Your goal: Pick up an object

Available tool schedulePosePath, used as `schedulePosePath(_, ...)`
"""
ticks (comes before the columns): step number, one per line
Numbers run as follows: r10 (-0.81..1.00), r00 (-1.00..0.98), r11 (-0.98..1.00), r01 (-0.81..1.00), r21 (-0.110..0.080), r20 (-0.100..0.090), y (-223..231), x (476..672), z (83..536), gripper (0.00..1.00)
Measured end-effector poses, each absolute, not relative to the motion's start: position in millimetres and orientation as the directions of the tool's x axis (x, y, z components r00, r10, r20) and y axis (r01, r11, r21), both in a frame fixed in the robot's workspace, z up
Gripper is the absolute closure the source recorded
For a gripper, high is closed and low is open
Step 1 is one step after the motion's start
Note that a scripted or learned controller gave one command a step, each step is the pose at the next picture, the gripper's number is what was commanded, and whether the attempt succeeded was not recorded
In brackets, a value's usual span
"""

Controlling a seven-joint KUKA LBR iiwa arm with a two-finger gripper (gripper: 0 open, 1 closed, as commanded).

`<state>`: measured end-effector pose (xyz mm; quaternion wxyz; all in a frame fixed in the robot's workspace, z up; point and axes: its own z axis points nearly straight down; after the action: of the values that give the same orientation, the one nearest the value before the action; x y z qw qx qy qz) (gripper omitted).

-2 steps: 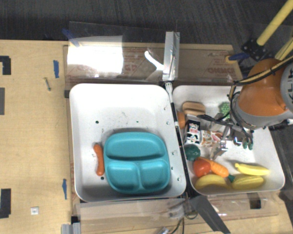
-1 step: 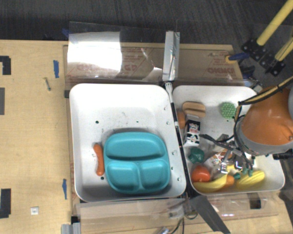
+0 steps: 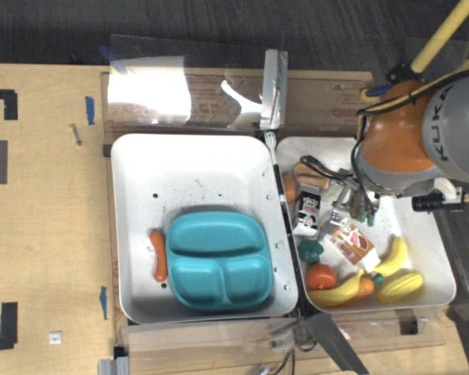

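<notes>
The arm reaches in from the right, its orange band over the right bin (image 3: 442,283). My gripper (image 3: 345,206) hangs low in that bin, just above a small printed packet (image 3: 352,242) and beside a black-and-white carton (image 3: 306,212). Below it lie a red tomato (image 3: 322,275), a green piece (image 3: 310,250), two yellow bananas (image 3: 395,258) and a lemon-like yellow fruit (image 3: 401,285). A brown item (image 3: 313,182) lies at the bin's upper left. I see nothing clearly between the fingers.
The left bin (image 3: 141,170) holds a teal divided tray (image 3: 219,260) and an orange carrot (image 3: 159,256) at its left. A clear plastic sheet and a metal divider (image 3: 272,92) stand behind the bins. Black cables trail near the wrist.
</notes>
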<state>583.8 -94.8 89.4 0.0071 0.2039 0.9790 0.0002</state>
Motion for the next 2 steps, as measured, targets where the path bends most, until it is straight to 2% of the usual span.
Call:
schedulePosePath(1,0.359,-0.933,0.933,0.359,0.003,-0.012,-103,521.7,90,0.0)
schedulePosePath(2,0.47,-0.883,0.883,0.47,0.003,-0.011,-119,644.3,88,0.0)
